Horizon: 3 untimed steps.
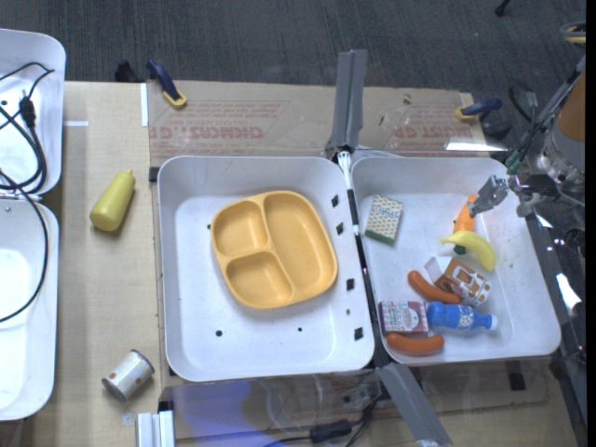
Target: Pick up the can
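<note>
The can (pixel 128 374) is seen lying on its side on the bench in the lower left of the frame, outside the left bin (pixel 177 250) and just beside its lower left corner. A yellow divided plate (pixel 273 248) is set in the middle of that bin. The gripper (pixel 492 194) is held at the right of the frame, over the upper right part of the right bin (pixel 545 329), well apart from the can; whether its jaws are open or closed cannot be told. Beneath it a banana (pixel 472 245), two sausages (pixel 432 288), a blue bottle (pixel 461 318) and small boxes are gathered. A yellow bottle (pixel 113 200) is left on the bench at the left.
</note>
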Each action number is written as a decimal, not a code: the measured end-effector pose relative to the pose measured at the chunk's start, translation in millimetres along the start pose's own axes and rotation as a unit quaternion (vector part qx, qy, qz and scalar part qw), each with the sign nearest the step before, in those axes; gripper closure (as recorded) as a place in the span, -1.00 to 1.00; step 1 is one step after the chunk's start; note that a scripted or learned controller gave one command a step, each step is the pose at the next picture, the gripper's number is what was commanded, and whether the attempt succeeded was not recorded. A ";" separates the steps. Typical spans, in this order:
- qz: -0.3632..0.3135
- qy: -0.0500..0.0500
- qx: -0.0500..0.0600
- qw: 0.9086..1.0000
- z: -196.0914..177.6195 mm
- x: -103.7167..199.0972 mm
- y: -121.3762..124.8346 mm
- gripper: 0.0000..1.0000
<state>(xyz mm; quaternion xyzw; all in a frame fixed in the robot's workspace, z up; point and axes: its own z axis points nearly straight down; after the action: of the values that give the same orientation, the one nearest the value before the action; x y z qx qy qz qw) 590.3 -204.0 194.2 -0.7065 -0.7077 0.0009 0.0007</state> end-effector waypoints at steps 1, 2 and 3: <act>0.117 0.004 0.003 0.993 87.6 -4.1 -50.7 -1.00; 0.123 0.000 -0.001 0.992 102.8 64.4 -85.5 -1.00; 0.125 0.000 -0.001 0.992 93.7 62.5 -84.9 1.00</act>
<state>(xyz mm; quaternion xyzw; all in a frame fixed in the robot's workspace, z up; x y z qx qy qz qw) 505.1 -141.6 100.7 -0.7895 -0.6138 0.0002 -0.0006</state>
